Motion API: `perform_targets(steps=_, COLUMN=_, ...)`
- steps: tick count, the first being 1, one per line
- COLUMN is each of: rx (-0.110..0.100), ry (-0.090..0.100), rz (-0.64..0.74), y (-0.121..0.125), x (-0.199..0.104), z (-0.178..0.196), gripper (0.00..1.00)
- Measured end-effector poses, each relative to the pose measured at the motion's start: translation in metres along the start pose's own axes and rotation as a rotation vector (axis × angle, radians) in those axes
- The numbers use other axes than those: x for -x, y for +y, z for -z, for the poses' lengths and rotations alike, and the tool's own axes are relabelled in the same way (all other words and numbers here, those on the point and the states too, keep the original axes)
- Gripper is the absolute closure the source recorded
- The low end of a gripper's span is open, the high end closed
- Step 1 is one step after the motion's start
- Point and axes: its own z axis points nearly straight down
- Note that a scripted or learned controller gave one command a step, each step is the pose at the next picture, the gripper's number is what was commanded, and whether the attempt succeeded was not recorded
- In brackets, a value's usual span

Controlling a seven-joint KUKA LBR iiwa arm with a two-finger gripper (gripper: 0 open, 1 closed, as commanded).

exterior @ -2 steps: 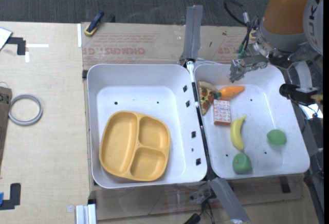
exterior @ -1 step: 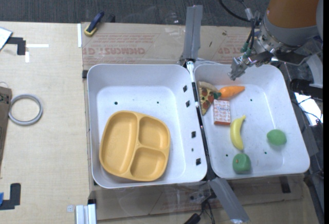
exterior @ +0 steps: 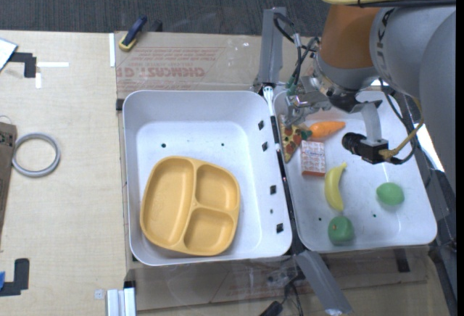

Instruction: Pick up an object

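The grey arm with its orange band is reaching in from the right and covering the far end of the right shallow white bin (exterior: 406, 238), so the gripper (exterior: 299, 106) is showing merely as a tangle of metal and cables at that bin's far left corner; whether it is open or closed, and whether it is gripping anything, cannot be told from here. Just below it a small red and yellow patterned object (exterior: 291, 139) is lying against the bin's left wall, too small to make out. An orange carrot (exterior: 324, 129) is lying just beside the gripper, its long axis running nearly across the bin, tilting slightly up toward the right. A small red and white box (exterior: 313, 158) is sitting just below the carrot. A yellow banana (exterior: 333, 186) is lying near the box, its length running toward the near edge with a gentle curve. Two rounded green fruits are resting near the front, one (exterior: 341, 229) just below the banana and the other (exterior: 390, 194) further right. In the left white bin (exterior: 145, 111) a yellow sectioned plastic tray (exterior: 191, 204) is lying flat.
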Motion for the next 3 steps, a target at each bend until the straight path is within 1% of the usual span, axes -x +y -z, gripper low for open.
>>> perform_targets(steps=1, rx=0.002, ry=-0.002, rz=0.178, y=0.024, x=0.068, z=0.109, gripper=1.00)
perform_targets(steps=2, rx=0.002, ry=0.000, rz=0.223, y=0.040, x=0.028, z=-0.003, gripper=1.00)
perform_targets(steps=3, rx=0.003, ry=-0.002, rz=0.031, y=0.030, x=0.085, z=0.105, gripper=1.00)
